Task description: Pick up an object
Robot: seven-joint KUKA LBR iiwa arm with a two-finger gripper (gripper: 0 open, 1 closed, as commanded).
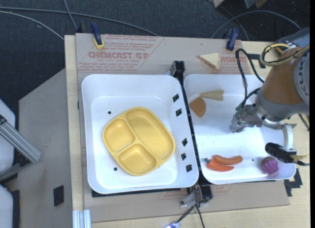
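My gripper (239,123) hangs low over the middle of the right bin (221,146), with the grey and orange arm (283,81) coming in from the right. No object shows in its grasp. To its upper left lie a brown round piece (198,107) and a tan cone-shaped piece (212,94). Near the bin's front wall rest an orange-red sausage (227,160) on a carrot-like piece (219,167). A purple item (269,165) sits in the front right corner.
The left bin (93,123) holds a yellow divided plate (139,140). A sandwich wedge (210,60) lies on the cardboard behind the right bin. Black cables (242,69) loop beside the arm. Blue clamps (97,35) grip the board's back edge.
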